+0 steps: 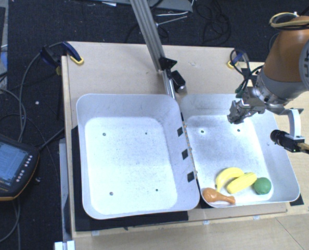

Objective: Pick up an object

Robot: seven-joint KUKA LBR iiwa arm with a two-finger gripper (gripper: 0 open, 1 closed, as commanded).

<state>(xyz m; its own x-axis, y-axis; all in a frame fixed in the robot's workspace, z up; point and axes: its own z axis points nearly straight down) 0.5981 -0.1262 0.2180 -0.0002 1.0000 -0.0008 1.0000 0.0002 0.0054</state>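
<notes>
Orange drumstick-shaped toy (218, 196) beside yellow bananas (235, 179), green ball (262, 185); tool (236, 114) opening unclear.

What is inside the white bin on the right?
In the right bin, near its front edge: two yellow bananas, a green ball and an orange piece. The gripper hangs above, hiding some floor.

A robotics lab: floor cables (19, 113), teach pendant (9, 165), clamped bench (118, 69).
</notes>
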